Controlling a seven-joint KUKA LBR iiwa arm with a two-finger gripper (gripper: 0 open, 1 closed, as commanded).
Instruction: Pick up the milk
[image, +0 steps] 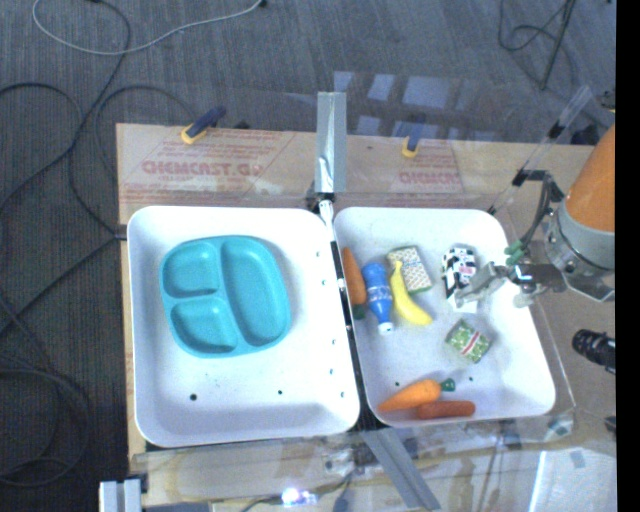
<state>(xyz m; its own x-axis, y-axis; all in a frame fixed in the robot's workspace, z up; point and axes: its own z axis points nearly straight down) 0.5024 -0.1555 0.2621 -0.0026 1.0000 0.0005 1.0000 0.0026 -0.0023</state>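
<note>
Seen from above, the gripper (478, 287), its opening impossible to tell, hovers just beside the cow-patterned milk carton (459, 267) in the right bin (520, 385), where a clean grasp would mean centring squarely over the carton before closing.

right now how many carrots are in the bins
2, both in the right bin. One carrot lies along the left wall beside the blue bottle. The other carrot lies near the front edge, just above a red sausage. None looks hidden.
</note>
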